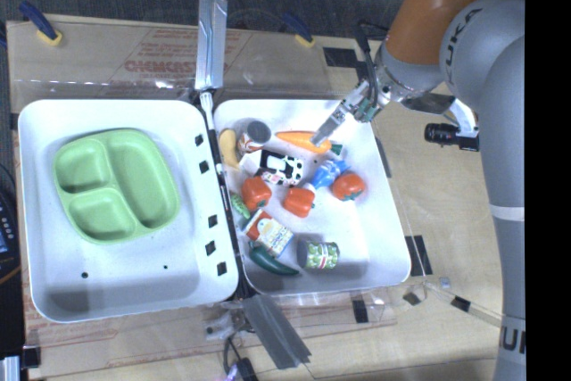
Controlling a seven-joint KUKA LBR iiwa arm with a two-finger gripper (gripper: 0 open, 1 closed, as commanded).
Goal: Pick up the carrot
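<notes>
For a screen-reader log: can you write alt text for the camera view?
The arm's hand is at the right end of an orange carrot in the cluttered right bin, reaching in from the right. The left bin holds a green divided tray.

green tray (116,183) in left bin (36,219) | right bin (393,236): 3 tomatoes (300,201), can (321,255)

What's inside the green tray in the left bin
The green tray has three compartments, and all of them look bare in the camera view. It sits flat on the left bin, so whatever lies beneath it is covered.
</notes>
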